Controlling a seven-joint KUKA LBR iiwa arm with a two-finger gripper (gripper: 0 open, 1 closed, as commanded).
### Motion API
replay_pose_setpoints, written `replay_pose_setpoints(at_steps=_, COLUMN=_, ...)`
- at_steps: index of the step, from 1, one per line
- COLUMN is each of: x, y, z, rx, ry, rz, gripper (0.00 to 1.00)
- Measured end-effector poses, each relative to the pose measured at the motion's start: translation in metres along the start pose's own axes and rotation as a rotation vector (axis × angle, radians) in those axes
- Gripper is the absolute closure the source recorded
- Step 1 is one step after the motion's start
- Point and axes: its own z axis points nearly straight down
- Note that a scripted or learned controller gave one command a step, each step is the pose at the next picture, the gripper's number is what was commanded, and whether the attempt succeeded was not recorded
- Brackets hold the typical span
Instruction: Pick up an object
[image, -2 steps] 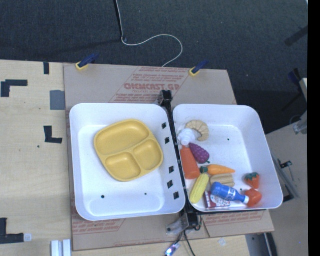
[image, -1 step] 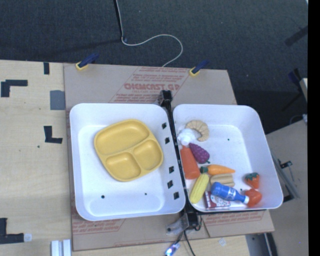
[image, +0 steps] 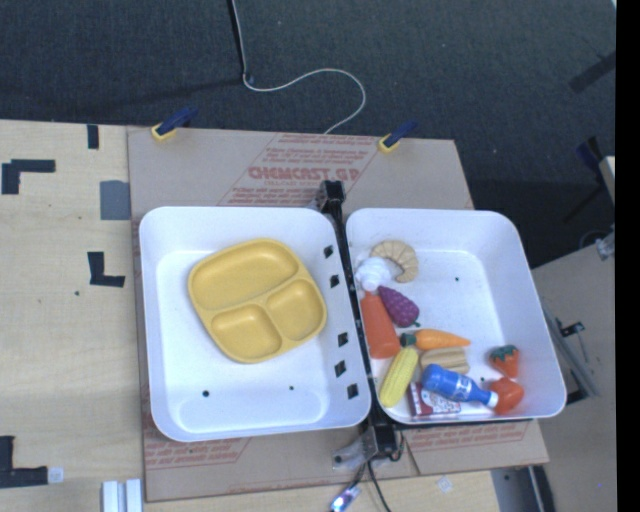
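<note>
Whether the gripper is released or clenched I cannot tell, so I plan the pick from how the things lie.

The left bin (image: 160, 330) holds a yellow divided tray (image: 257, 300), flat and wide. I judge it a poor target, with only its rim to pinch.

The right bin (image: 520, 290) offers better choices, crowded against its left wall. A croissant (image: 397, 258) lies at the far end with a white piece (image: 371, 272) touching it. Then come purple grapes (image: 398, 305) and an orange piece (image: 378, 328), pressed together. A carrot (image: 440, 340), a corn cob (image: 398, 375) and a blue bottle (image: 455, 385) pile up near the front.

I would go for the small red-orange fruit (image: 504, 358). It sits apart, with bare floor on each side for the jaws. I would come straight down, centred, and keep clear of the right wall.
</note>
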Motion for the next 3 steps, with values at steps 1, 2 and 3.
replay_pose_setpoints(at_steps=1, x=0.000, y=0.000, z=0.010, rx=-0.001, ry=-0.001, rz=0.000, gripper=1.00)
replay_pose_setpoints(at_steps=2, x=0.000, y=0.000, z=-0.034, rx=-0.006, ry=-0.001, rz=-0.002, gripper=1.00)
replay_pose_setpoints(at_steps=3, x=0.000, y=0.000, z=0.000, rx=0.001, ry=0.001, rz=0.000, gripper=1.00)
